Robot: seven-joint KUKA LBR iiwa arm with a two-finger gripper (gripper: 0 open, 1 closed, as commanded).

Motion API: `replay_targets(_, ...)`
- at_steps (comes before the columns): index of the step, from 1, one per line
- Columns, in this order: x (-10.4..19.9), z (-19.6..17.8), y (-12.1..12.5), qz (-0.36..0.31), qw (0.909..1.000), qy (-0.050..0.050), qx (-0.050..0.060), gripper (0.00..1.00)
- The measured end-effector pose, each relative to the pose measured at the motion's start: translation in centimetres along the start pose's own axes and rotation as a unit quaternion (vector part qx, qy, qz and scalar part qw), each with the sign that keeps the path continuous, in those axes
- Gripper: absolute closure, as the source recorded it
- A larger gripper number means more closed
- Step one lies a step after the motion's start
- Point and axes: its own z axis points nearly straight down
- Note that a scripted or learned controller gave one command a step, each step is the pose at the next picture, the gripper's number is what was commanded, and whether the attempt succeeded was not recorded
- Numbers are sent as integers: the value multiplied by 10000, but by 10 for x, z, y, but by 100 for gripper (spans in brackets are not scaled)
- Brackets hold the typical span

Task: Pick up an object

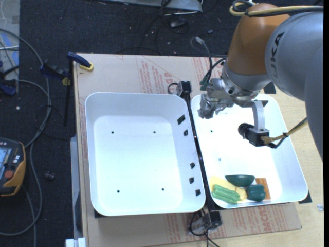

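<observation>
A: We see two white bins side by side on the bench (128,71). The left bin (139,153) is the wider one. The right bin (288,143) has some small things in it.

B: Yes. They all sit together in the near corner of the right bin. We see a ridged green piece (225,193) lying on a yellow piece (218,182). Just beside it is a dark green bowl shape (240,179). Next to that is a blue-green lump (256,192), touching an orange piece (262,182).

A: Where is the arm (277,45)?

B: It comes in from the right. It is grey with a big orange band. Its gripper (207,108) hangs over the far left corner of the right bin, close to the wall between the bins.

A: Is it near the small things?

B: No. We see it well apart from them. They are at the near end and it is at the far end.

A: Are the jaws spread or pressed together?

B: We cannot tell. That part is too small and dark. We see nothing in them.

A: A little black box (253,133) hangs off the wrist, over the middle of the right bin.

B: And a yellow and blue clamp (79,61) sits at the far left corner of the bench.
</observation>
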Motion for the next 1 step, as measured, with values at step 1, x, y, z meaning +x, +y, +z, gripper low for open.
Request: replay_targets(1,51,13,-1,4,10000,-2,5,100)
